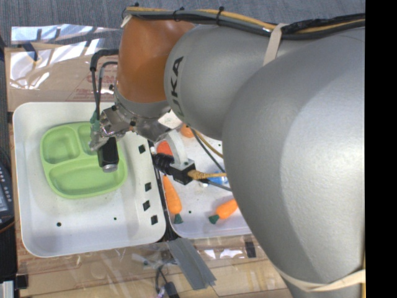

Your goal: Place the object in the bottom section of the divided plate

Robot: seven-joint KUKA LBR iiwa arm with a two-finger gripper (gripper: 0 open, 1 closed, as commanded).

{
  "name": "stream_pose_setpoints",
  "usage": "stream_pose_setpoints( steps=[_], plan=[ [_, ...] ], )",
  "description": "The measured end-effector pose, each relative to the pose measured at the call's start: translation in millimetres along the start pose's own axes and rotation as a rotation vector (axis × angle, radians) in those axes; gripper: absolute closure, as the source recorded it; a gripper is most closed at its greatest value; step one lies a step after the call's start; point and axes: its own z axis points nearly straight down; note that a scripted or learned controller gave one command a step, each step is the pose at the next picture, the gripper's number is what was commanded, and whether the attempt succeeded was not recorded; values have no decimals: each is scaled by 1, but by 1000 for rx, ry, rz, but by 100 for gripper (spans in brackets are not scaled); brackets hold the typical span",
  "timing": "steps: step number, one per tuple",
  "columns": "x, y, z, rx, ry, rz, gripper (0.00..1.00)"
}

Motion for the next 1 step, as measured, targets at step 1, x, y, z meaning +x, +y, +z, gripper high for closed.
stream_pose_setpoints(
  steps=[1],
  plan=[
    [0, 0, 0, 0, 0, 0, 0]
  ],
)
